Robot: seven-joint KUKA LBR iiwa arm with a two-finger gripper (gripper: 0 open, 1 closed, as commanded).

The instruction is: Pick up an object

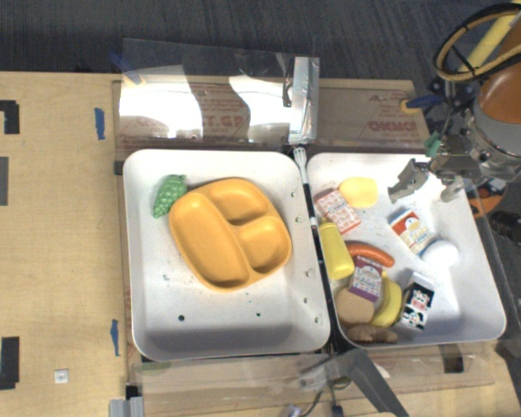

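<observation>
Plywood bench (43, 259), two white bins: your claw (427, 179), prongs apart and empty, hovers; centre over the small red-and-white carton (411, 229) before descending.

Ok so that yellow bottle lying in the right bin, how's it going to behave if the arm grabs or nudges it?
The yellow bottle lies on its side and looks rounded, so a nudge would probably roll it. Its smooth surface may slip in the end effector. It rests against the sausage and the bin's left wall, so a push could jostle neighbours.
</observation>
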